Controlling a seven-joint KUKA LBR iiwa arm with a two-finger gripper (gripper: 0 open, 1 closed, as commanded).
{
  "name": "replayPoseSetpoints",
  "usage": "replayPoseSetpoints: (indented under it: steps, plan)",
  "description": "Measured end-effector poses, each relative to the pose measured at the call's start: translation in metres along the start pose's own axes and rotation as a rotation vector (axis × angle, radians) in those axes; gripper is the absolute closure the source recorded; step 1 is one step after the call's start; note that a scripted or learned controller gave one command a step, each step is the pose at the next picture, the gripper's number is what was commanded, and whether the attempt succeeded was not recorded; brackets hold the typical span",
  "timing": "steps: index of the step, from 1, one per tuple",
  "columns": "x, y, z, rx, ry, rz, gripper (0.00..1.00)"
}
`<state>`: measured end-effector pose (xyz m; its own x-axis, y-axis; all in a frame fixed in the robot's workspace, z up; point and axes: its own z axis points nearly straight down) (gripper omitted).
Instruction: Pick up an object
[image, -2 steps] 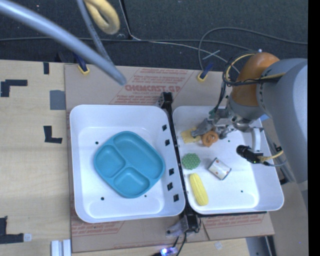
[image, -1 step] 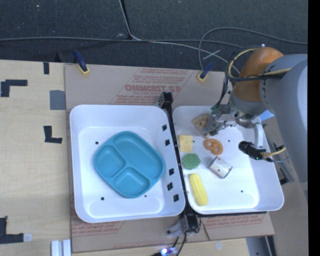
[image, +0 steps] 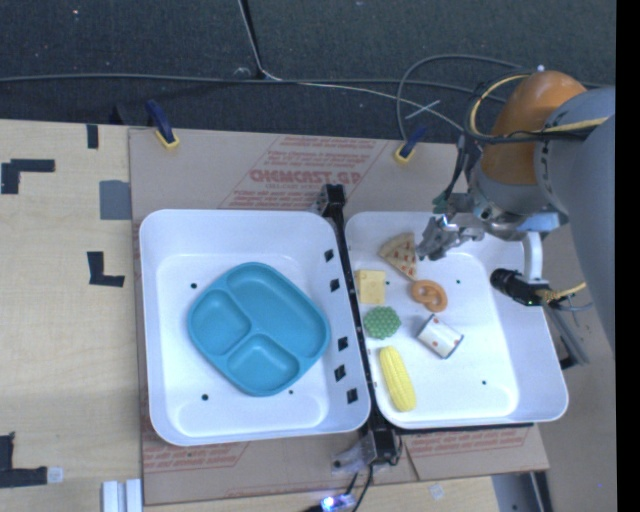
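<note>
The right bin (image: 500, 385) holds several small toy foods: a tan wedge like a sandwich slice (image: 399, 254), a yellow cheese square (image: 371, 286), a brown pretzel (image: 428, 294), a green round piece (image: 381, 322), a white cylinder with a red end (image: 439, 336) and a yellow corn cob (image: 397, 378). My gripper (image: 436, 240) hangs over the bin's far part, just right of the tan wedge and above the pretzel. Nothing shows between its fingers.
The left bin (image: 165, 250) carries a blue divided plate (image: 258, 326). A black divider with clips (image: 343, 300) runs between the bins. The arm's orange band (image: 535, 105) and grey body fill the upper right. Cables cross the dark floor behind the bench.
</note>
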<state>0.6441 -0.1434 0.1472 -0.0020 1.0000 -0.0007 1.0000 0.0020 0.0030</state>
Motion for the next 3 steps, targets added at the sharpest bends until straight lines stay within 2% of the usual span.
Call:
replayPoseSetpoints:
  steps: [1,2,3]
  plan:
    - [-0.003,-0.007,-0.046,0.001,0.000,0.001,1.00]
    - [-0.008,-0.006,-0.109,-0.002,-0.001,0.001,1.00]
    - [0.042,-0.033,-0.099,0.006,0.001,-0.001,1.00]
